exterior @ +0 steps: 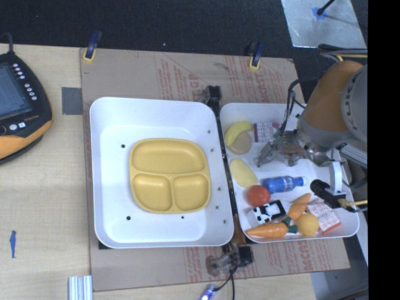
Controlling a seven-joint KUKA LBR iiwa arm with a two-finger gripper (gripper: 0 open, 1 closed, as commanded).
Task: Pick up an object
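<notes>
My gripper (270, 153) hangs low over the upper middle of the right bin (350, 230), with the grey arm and its orange band (328, 99) coming in from the right. It sits just right of a yellow-and-tan fruit half (239, 136) and below a small printed packet (267, 130). Below it lie a pale yellow fruit (243, 172), a blue bottle (282, 184) on its side and a red tomato (257, 195). Nothing visibly sits in the gripper.
The left bin (112, 136) holds a yellow divided plate (170, 174). The right bin's front end holds a black-and-white toy (270, 212), two carrots (267, 230), a yellow lemon (307, 225) and a red-white packet (325, 216). A teach pendant (19, 108) lies at far left.
</notes>
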